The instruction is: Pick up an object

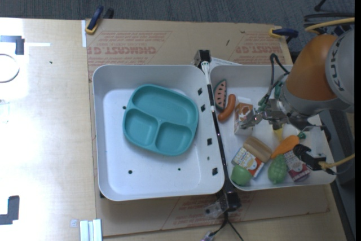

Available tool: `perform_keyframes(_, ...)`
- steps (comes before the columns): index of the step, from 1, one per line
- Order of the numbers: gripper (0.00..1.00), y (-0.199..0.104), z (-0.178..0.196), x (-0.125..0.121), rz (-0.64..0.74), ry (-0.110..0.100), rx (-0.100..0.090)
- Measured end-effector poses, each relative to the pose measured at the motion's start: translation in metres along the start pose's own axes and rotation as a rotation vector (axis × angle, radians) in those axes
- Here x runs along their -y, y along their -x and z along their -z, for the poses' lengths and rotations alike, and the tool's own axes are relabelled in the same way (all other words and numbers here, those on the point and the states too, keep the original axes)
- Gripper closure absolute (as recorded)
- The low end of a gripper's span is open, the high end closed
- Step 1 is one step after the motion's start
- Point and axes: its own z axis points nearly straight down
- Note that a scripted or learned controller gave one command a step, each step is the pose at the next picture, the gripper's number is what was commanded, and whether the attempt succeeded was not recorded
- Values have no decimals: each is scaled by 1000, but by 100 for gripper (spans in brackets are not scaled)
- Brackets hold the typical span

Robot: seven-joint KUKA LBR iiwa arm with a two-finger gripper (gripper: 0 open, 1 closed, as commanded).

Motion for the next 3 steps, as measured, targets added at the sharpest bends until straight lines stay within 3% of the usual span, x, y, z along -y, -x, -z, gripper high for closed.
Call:
perform_keyframes(1, 0, -17, -7, -91, 4, 4, 1)
perform_keyframes(3, 0, -15, -6, -34, -1, 20, 3)
